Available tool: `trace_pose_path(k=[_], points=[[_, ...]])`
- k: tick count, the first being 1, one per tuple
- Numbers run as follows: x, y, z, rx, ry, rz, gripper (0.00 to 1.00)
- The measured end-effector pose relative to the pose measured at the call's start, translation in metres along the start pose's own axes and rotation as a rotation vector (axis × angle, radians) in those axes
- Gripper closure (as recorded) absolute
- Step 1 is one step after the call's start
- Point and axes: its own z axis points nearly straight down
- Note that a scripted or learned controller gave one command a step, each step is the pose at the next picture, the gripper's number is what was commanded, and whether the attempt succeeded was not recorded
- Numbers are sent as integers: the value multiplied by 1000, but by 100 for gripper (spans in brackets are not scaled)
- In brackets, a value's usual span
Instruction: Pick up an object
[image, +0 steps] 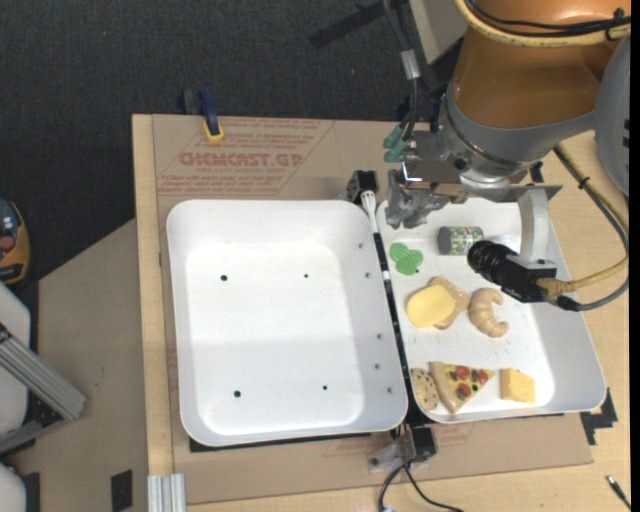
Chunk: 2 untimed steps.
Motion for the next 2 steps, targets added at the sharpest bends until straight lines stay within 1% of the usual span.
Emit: trace_pose_path(k=[1,2], points=[[40,-48,-150,0,4,0,100],[66,-51,11,38,-9,7,100]])
